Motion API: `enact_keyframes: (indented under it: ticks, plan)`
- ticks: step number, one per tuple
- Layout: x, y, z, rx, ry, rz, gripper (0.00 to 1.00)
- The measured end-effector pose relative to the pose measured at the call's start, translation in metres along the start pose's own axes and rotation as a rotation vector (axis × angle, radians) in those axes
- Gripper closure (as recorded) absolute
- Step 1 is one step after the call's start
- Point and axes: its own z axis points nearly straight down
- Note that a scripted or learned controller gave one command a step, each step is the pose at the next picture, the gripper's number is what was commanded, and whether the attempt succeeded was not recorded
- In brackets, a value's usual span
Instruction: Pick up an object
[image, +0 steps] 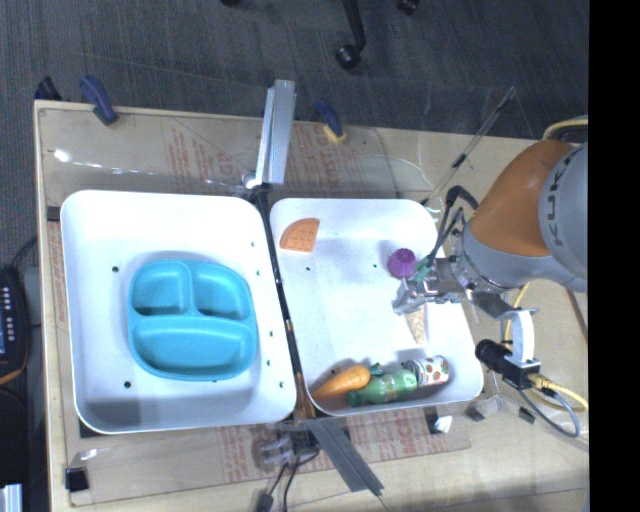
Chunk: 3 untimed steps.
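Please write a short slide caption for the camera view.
KUKA arm's hand low in the right bin between a purple object and a cone-shaped piece.

Two bins side by side on the worktop (60, 150). Left bin (90, 230): divided tray (192, 319) at centre. Right bin (340, 300): wedge (299, 236) at far left corner; ball (401, 262) at right; carrot (341, 381) and bottle (405, 380) along near wall.

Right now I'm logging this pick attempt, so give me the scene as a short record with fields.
left bin: holds a blue divided tray
right bin: orange wedge at far left corner; purple piece by the gripper; carrot, green bottle and small can along near edge
gripper: low over right side of right bin, above a pale cone
grasp: cannot tell
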Motion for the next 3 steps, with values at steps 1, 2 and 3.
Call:
enact_keyframes:
  ticks: [1, 2, 3]
  plan:
    - [0.0, 0.0, 0.0, 0.0, 0.0, 0.0, 0.0]
    - [0.001, -0.035, 0.097, 0.001, 0.001, -0.002, 0.0]
    - [0.001, -0.033, 0.086, -0.002, 0.0, -0.007, 1.0]
